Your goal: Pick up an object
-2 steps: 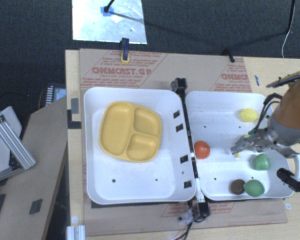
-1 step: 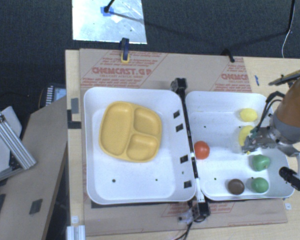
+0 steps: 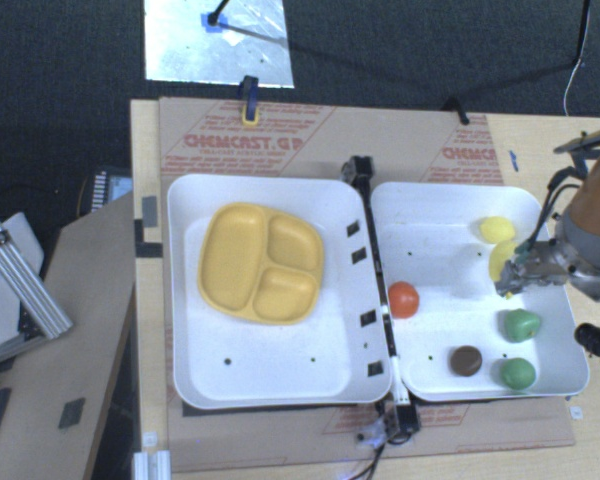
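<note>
The right bin [image 3: 430, 238] holds several small objects. A yellow piece [image 3: 496, 230] lies near its far right, and a second yellow piece [image 3: 500, 259] lies just below it. A red-orange ball [image 3: 403, 300] rests by the bin's left wall. A brown round piece [image 3: 466, 361] and a green piece [image 3: 518, 373] sit near the front edge, with another green piece [image 3: 521, 324] above them. My gripper [image 3: 507, 285] reaches in from the right, low over the bin. Its tip is right beside the lower yellow piece and just above the upper green piece.
The left bin [image 3: 190, 358] carries a yellow divided plate [image 3: 261, 262]. A black hinge strip [image 3: 372, 268] runs between the two bins. The arm's grey body [image 3: 590, 238] covers the right bin's right rim. Cardboard [image 3: 310, 138] lies under both bins.
</note>
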### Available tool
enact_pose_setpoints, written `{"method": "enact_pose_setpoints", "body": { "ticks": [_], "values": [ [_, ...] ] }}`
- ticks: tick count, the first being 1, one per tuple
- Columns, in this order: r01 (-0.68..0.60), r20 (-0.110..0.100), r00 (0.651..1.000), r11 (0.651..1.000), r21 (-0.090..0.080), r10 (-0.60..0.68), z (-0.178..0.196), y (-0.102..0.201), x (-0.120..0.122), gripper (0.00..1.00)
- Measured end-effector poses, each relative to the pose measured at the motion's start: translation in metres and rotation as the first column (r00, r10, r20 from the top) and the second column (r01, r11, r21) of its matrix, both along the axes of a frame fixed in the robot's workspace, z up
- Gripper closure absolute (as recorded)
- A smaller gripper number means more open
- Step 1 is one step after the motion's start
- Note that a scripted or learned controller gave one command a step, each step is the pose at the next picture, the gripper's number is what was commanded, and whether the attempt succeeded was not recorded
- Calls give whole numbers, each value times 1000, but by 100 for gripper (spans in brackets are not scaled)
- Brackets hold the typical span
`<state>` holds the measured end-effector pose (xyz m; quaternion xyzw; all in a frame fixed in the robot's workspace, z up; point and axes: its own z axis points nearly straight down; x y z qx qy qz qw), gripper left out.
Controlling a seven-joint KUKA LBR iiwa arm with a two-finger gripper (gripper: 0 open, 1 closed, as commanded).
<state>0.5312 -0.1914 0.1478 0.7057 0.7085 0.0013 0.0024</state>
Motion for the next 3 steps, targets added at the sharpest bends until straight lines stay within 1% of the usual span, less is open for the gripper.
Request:
{"method": "enact_pose_setpoints", "body": {
  "ticks": [2, 3],
  "values": [
    [-1, 3, 1000, 1000, -2, 1, 129, -4, 5, 100],
    [-5, -3, 1000, 1000, 2, 5, 125, 39, 4, 100]
  ]
}}
